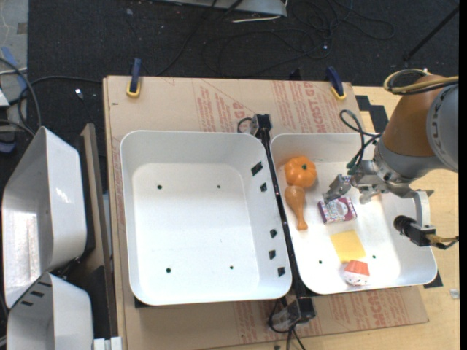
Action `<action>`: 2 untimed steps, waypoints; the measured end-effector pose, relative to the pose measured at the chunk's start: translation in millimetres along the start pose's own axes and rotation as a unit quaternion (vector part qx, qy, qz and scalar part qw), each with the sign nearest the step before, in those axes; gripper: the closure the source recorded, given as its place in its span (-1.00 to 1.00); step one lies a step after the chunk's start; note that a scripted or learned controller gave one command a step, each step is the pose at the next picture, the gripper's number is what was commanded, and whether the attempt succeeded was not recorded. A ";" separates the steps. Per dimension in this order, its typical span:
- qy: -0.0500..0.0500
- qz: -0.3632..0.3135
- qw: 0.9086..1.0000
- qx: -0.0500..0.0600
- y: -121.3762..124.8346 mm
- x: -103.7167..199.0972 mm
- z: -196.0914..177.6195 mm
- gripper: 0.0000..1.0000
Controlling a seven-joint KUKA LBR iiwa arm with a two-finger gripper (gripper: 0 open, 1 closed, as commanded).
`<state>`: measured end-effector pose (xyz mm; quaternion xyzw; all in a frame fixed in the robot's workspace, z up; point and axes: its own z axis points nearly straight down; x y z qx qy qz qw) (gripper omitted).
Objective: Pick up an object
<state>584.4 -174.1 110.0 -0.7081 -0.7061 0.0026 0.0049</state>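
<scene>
The right bin holds an orange pumpkin-like toy, a tan drumstick-shaped toy, a purple and white packet, a yellow flat square and a small red and white object. My gripper reaches in from the right and hangs just above the packet's upper edge, to the right of the pumpkin. Nothing can be made out between its fingers.
The left bin sits beside the right one, with a black divider strip between them. Both rest on a cardboard-covered bench held by blue and yellow clamps. Other white bins stand at far left.
</scene>
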 end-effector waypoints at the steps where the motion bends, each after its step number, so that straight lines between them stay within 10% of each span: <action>1: -0.001 -0.003 1.000 -0.005 -51.2 41.0 -76.7 -1.00; 2: -0.002 0.000 1.000 -0.006 -106.0 49.8 -133.0 -1.00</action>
